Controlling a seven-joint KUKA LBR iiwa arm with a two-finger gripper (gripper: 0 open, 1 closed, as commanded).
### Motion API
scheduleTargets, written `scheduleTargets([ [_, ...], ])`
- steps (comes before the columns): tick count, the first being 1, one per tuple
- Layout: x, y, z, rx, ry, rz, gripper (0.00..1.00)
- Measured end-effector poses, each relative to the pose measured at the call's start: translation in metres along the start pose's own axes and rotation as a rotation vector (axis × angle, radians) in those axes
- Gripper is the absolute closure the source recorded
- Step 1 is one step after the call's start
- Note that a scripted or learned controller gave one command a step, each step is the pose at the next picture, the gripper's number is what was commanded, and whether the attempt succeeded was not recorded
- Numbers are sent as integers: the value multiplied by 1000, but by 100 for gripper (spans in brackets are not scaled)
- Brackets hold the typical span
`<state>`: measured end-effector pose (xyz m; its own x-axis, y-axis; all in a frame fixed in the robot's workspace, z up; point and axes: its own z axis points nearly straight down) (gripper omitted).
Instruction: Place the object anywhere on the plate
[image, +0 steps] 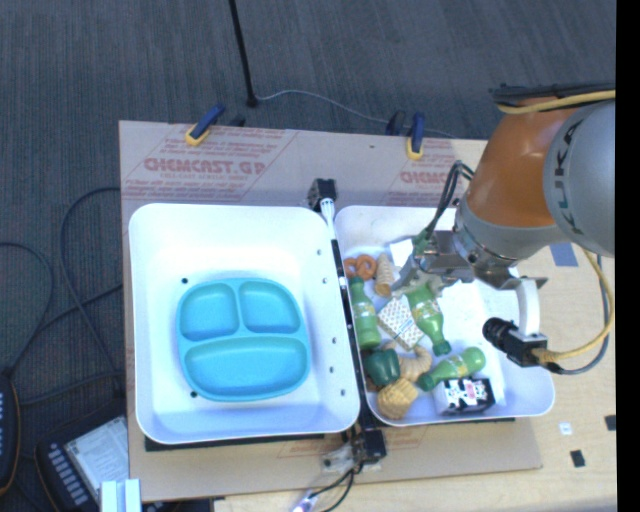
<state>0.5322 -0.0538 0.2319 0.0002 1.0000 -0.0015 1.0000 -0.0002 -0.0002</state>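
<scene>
Because the toy food is heaped in the right bin (530, 400) for picking, the gripper (418, 268) sits low over that pile | grip state: cannot tell | target object: none singled out, green bottle (428, 318) nearest | blue 3-compartment plate (243, 335) waits bare in the left bin (160, 250).

The arm (560, 170) is showing a broad, rounded orange band, glossy and catching the light, with a smooth grey shell beside it bearing part of a dark printed letter. A yellow strip is edging a black part at the top. Below the orange, a grey collar is narrowing into the wrist. Thin black cables are looping down the side, and a yellow cable is curving out to a black plug. The hand (420, 262) is looking metallic, grey and dark.
</scene>
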Motion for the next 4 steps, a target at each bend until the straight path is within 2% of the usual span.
scheduleTargets([
  [1, 0, 0, 0, 1, 0, 0, 0],
  [2, 0, 0, -9, 1, 0, -1, 100],
  [3, 9, 78, -34, -1, 0, -1, 100],
  [4, 18, 74, 49, 3, 0, -1, 100],
])
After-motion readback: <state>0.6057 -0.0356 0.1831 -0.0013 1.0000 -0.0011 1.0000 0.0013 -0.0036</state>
